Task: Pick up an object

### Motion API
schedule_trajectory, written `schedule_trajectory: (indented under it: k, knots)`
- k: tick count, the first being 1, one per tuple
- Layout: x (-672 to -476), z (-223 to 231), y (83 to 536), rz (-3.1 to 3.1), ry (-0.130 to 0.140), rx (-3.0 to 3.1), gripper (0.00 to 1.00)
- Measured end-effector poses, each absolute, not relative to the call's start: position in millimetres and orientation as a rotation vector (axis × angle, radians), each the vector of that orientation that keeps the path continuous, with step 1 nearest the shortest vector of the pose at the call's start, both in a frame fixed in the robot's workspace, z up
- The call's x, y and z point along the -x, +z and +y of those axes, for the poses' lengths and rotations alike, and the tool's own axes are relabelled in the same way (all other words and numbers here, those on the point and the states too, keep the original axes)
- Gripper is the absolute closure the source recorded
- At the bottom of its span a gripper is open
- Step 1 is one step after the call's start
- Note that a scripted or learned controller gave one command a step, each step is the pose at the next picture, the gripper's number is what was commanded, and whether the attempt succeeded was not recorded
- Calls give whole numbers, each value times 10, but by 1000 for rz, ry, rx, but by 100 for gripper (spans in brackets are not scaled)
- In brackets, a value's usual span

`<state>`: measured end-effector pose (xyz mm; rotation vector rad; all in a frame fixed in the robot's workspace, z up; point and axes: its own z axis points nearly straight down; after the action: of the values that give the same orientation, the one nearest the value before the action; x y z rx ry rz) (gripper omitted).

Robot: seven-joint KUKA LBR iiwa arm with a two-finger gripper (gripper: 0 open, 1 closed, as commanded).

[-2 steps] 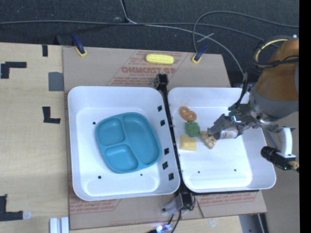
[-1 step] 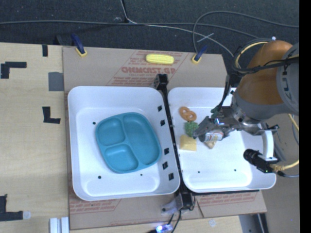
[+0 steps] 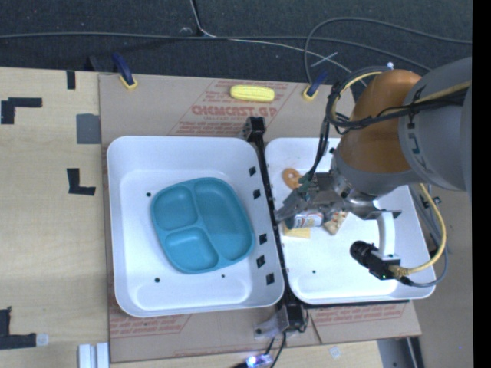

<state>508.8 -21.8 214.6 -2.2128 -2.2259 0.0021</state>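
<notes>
My gripper (image 3: 301, 205) is low over the left part of the right bin (image 3: 360, 282), under the grey and orange wrist. Just below it lies a cluster of small things: a little labelled packet (image 3: 309, 221), a yellow piece (image 3: 297, 233) and a tan lump (image 3: 334, 222). An orange ring-shaped thing (image 3: 291, 178) lies a little above the gripper, near the bin's left wall. The arm hides much of the bin's middle and upper right. I cannot see anything held.
A blue divided plate (image 3: 201, 225) lies in the left bin (image 3: 130, 282). A yellow banana-like object (image 3: 252, 93) rests on the cardboard behind the bins. A black fitting with a yellow cable (image 3: 374, 260) hangs over the right bin's lower part. A black divider (image 3: 265, 205) separates the bins.
</notes>
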Motion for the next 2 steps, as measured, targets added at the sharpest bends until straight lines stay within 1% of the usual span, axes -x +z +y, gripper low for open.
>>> schedule_trajectory:
  k: [1,2]
  knots:
    - [-5092,377,2254,-2229,-1,2211,100]
    - [-5055,827,2296,-2227,2,2212,100]
